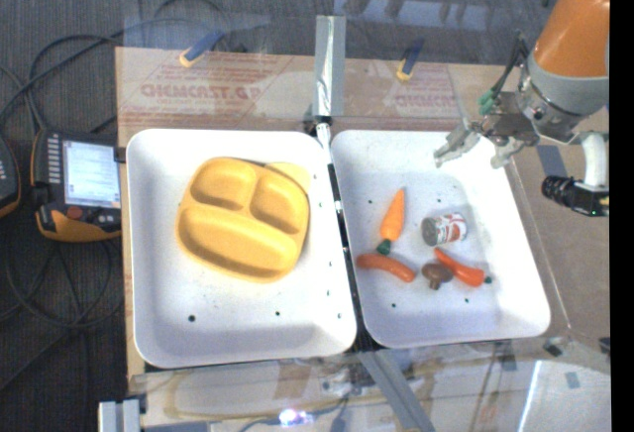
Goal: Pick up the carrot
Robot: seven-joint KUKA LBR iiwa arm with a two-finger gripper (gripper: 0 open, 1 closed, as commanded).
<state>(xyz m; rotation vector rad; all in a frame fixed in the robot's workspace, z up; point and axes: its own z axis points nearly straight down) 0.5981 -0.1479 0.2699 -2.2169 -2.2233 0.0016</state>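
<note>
An orange carrot [393, 216] with a green stem end lies tilted in the left half of the right bin [515, 316]. My gripper [476, 145] hangs over the bin's far right corner, up and to the right of the carrot and well apart from it. Its two fingers [453, 144] are spread and nothing sits between them.
Near the carrot lie a red-orange sausage-like piece [386, 267], a small can [444, 229], a brown mushroom-like piece [435, 273] and a red pepper [462, 270]. The left bin [158, 311] holds a yellow sectioned tray [244, 216]. A pendant [79, 184] lies left of the bench.
</note>
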